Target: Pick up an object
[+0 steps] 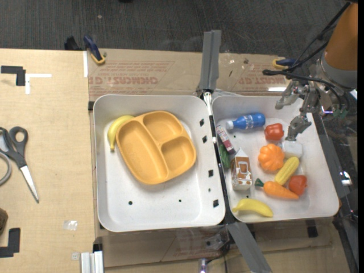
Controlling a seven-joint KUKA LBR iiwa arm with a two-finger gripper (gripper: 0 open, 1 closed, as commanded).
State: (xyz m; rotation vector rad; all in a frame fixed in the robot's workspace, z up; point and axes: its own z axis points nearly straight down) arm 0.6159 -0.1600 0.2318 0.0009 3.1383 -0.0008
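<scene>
- The tool (297,131) hangs low over the far right side of the right bin (329,193); I cannot tell how it is set, because cables and the wrist parts blur together there.
- No object is seen held. The possible things to pick all lie in the right bin: a red pepper (274,132), a small white block (293,148) just under the tool, an orange pumpkin (271,157), a corn cob (286,170), a carrot (278,191), a tomato (297,184), a blue bottle (247,121), a milk carton (242,171) and a yellow banana (253,208).
- The risk, in my judgement — the objects are crowded. The pumpkin, the corn cob and the white block touch or nearly touch, so a descent here could land on two things together, or push one aside (round ones roll easily).
- The bin wall is near on the right side, which may block one side of the tool.
- In the left bin (108,209) lie a divided orange plate (156,147) and a second banana (118,128) at its edge — well apart from the tool.
- On the worktop (45,209) at the left lie scissors (20,155), not in the way.
</scene>
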